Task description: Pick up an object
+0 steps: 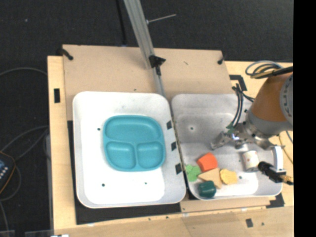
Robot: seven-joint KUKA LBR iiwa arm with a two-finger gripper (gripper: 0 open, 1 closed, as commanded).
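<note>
The gripper is hovering above the orange block, jaw state unclear, eyeing something light, rigid, best pinched across flat sides.

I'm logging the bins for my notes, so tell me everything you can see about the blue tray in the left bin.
The blue tray is a teal, plastic-looking plate with rounded corners and three compartments: one wide one across the far side, two smaller ones nearer the camera. It lies flat and upright on the floor of the left bin, near its middle, touching nothing else.
</note>
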